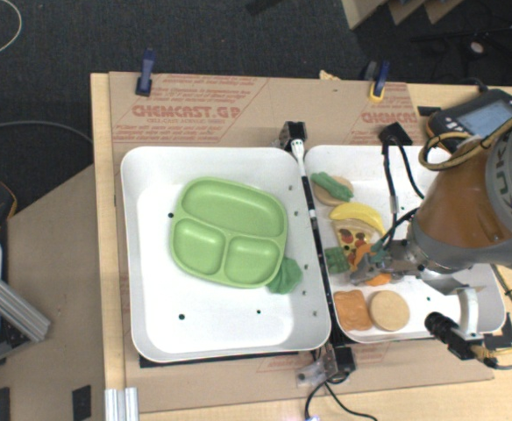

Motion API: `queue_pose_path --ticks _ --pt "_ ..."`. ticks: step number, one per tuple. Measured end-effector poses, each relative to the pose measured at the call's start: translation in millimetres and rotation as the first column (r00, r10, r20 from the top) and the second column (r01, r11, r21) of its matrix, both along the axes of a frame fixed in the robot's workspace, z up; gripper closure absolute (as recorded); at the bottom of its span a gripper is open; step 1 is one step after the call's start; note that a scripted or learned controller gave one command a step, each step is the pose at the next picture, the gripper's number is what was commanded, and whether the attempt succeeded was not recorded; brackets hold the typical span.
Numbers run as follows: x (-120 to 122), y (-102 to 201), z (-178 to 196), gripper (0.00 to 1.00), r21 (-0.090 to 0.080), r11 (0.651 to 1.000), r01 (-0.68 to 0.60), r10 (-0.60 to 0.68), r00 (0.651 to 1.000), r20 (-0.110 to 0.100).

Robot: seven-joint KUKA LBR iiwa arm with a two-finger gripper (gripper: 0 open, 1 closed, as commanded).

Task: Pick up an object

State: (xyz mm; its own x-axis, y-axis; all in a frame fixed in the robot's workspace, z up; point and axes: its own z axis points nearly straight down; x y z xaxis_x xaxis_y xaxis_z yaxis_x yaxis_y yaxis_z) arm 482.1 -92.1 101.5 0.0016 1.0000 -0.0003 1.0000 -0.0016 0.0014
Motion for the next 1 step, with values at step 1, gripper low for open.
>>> queue_pose_path --ticks 1 --pt "21.3 89.2 87.9 1.00 0.004 1.000 -0.013 0.013 1.000 0.007"
